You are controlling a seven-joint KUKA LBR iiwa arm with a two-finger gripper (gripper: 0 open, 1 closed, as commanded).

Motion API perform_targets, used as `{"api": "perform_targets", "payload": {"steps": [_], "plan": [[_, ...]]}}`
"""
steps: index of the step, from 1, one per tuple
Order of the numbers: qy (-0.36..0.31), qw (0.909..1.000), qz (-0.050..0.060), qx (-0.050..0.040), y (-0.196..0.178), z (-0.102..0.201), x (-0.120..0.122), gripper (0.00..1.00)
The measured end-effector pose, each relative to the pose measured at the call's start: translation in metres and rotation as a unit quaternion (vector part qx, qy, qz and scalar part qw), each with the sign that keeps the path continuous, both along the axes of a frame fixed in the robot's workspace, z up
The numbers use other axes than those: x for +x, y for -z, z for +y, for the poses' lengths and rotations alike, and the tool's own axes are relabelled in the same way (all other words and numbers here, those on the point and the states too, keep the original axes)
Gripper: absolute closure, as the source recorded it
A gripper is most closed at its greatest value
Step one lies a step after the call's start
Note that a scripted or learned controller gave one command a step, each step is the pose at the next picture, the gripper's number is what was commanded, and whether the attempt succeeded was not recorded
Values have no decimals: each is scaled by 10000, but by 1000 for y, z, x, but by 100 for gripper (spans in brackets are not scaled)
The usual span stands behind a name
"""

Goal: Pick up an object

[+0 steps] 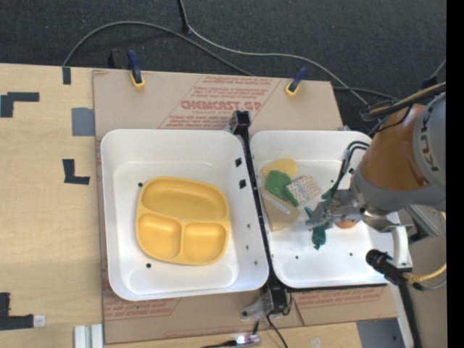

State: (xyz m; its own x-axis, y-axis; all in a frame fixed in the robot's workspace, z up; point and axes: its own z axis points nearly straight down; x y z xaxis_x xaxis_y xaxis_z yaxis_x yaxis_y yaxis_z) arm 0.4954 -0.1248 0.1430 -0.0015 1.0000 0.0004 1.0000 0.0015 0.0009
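Nearest, in the left white bin (116, 194), lies a yellow three-compartment plastic tray (181, 218). In the right white bin (319, 274) the two-finger gripper (320, 230) hangs low with a dark teal piece (318, 239) at its tip; whether it is clamped on it I cannot tell. Just left and farther lie a green object (276, 185), a patterned packet (303, 189) and a yellow object (283, 167), touching in a pile. The crowding risks a glancing, slipping grasp. Farthest, the cardboard sheet (217, 100) reads "CHEMCAST GP" in red.
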Motion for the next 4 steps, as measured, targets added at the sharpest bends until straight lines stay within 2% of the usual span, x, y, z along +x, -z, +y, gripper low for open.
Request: {"api": "perform_targets", "payload": {"steps": [1,3,4], "plan": [[5,10000,-7,-5,-51,-6,-8,100],[-1,10000,-18,-10,-147,-6,0,100],[-22,10000,9,1,-144,42,24,100]]}}
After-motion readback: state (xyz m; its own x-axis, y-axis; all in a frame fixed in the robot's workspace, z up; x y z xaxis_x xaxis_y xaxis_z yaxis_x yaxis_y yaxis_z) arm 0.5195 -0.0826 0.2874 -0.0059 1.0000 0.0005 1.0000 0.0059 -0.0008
